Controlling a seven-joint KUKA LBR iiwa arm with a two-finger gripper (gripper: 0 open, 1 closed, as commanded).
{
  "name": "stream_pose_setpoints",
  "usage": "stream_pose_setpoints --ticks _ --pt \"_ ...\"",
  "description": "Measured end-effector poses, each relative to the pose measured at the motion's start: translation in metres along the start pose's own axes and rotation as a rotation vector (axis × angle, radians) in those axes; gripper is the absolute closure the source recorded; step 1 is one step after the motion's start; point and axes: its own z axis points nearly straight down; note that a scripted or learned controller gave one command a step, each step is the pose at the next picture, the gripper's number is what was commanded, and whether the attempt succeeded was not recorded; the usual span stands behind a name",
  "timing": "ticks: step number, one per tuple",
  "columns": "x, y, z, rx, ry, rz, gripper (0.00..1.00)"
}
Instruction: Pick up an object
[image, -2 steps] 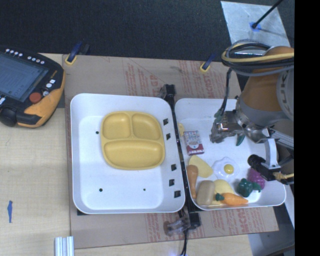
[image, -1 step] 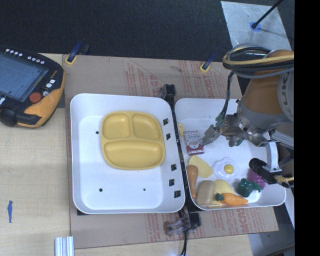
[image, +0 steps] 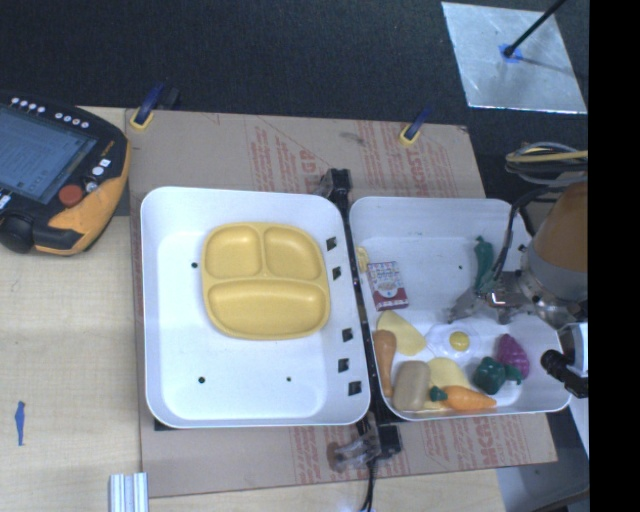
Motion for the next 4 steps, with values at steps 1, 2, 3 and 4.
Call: stream_pose_setpoints --ticks 1,2,3,4 --pt "0.066 0.028 -0.004 -0.007 0.005 -0.017 0.0" --pt "0.139 -0.03 -0.109 -0.011 0.007 -0.017 0.0" --pt "0.154 0.049 -0.105 -0.011 0.003 -0.014 0.0" --pt "0.158 0.102 -0.105 -0.009 0.002 -0.015 0.0"
